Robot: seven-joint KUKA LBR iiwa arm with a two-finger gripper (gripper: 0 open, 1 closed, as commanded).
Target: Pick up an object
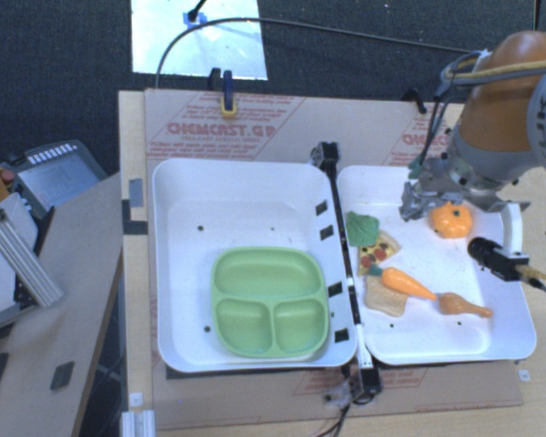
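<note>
Orange pumpkin toy (pixel 451 219) sits in right bin (pixel 437 340), just beside gripper (pixel 419 203). Left bin (pixel 177 244) holds green divided tray (pixel 269 300). Carrot (pixel 408 282) lies mid right bin. Gripper's grasp cannot be told.

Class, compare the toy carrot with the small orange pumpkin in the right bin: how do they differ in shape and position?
The toy carrot is long and tapered, lying flat mid-bin; the pumpkin is round and squat, farther back. The carrot lies apart from the gripper; the pumpkin sits right beside it. Both are orange.
</note>
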